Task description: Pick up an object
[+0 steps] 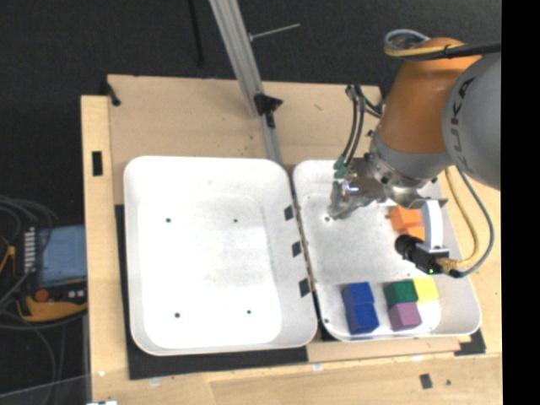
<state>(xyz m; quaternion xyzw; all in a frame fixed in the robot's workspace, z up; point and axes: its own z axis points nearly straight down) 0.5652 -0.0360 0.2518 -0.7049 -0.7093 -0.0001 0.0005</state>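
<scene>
Hovered low over upper part of right bin [333, 251], gripper [342, 199] apart from every block; fingers' state impossible to tell. Clustered along near wall: blue block [360, 307], green block [402, 293], yellow block [426, 288], purple block [407, 315]. Orange block [407, 218] lay beside wrist. Left bin [143, 226] alongside on wooden bench [169, 116], dark floor around.

Bright, even light from above falls on my bench, and the two white bins [207, 251] glare so strongly that their surfaces lose detail. The surrounding floor stays dim. Shadows are soft; my gripper [344, 199] looks slightly blurred and the picture grainy.
</scene>
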